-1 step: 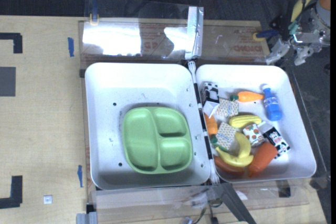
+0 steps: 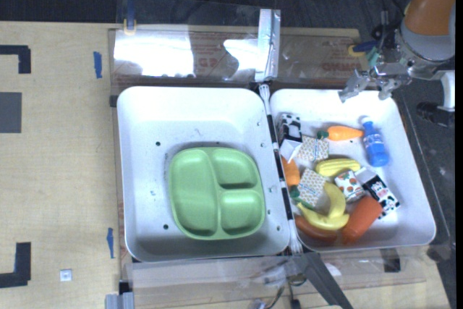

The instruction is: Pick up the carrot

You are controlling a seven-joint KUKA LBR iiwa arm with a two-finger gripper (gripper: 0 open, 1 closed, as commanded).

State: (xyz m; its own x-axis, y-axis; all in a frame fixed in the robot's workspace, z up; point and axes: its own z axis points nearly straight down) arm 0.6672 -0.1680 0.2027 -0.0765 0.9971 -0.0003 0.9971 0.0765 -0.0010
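My gripper [image 2: 367, 85] sits over the far edge of the right bin [image 2: 416, 217], up near its far right corner, arm coming in from the right. Fingers too small and blurred here; can't tell how far apart they are. Nothing visible between them.

Carrot [image 2: 344, 132] lies in the far part of the right bin, orange, lengthwise left to right, well apart from my gripper and nearer the camera than it. Just right of it, a blue bottle [image 2: 374, 143] with white cap. Left of it, a black-and-white item [image 2: 290, 128] against the bin's left wall.

Nearer, a clutter pile: checkered packets [image 2: 314, 150], yellow banana [image 2: 327, 203] curving along the near side, a second yellow piece [image 2: 337, 166] above it, a red-orange piece [image 2: 361, 218] leaning at the near right, a small black-and-white box [image 2: 379, 192] beside it. Items touch and overlap; carrot rests at the far fringe of the pile.

Left bin [image 2: 137, 155] holds a green divided tray [image 2: 215, 192], three compartments, set toward the near side.
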